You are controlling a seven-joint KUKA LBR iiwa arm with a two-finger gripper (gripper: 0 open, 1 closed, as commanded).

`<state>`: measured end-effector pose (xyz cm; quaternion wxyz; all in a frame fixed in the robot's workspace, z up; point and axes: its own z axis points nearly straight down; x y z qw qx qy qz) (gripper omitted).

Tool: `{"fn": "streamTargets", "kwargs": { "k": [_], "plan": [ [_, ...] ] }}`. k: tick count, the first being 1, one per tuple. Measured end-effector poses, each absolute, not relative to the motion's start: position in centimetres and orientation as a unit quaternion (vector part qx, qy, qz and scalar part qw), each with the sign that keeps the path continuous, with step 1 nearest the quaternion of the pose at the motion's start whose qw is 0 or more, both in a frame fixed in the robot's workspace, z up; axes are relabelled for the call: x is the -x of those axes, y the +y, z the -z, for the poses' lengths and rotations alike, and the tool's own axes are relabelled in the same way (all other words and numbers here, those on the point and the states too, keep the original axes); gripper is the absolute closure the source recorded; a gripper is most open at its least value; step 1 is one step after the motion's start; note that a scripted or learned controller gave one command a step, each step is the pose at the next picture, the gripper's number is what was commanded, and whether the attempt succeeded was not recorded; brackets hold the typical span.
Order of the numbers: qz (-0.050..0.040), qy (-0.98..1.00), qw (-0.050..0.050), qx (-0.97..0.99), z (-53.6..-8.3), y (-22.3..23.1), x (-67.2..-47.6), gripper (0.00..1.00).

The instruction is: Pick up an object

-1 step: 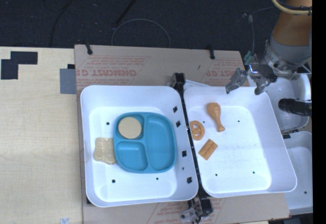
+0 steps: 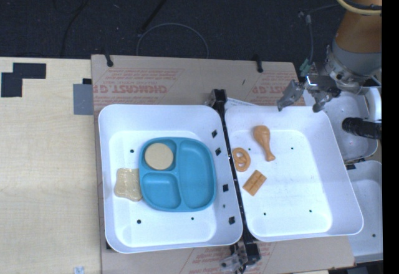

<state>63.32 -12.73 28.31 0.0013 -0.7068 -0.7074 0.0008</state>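
Two white bins (image 2: pixel 280 229) sit side by side; the pincer (image 2: pixel 304 97) hangs open over the right bin's far edge, holding nothing.

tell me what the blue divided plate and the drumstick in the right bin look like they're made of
Blue divided plate: likely moulded plastic, with an even colour, rounded compartment walls and a soft sheen. Drumstick: probably a plastic toy, uniformly orange-tan with a smooth surface, though it is too small to be sure.
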Motion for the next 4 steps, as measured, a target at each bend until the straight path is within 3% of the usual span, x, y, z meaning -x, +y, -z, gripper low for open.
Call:
{"fn": "streamTargets", "kwargs": {
  "k": [1,3,4],
  "plan": [
    [-0.0018,-0.708,0.002,0.706,-23.1,-12.0,-64.0,0.0],
    [-0.002,-0.707,0.002,0.707,-14.2,-12.5,-63.5,0.0],
    [-0.0012,-0.707,0.002,0.707,-15.5,-12.5,-63.5,1.0]
  ]
}}
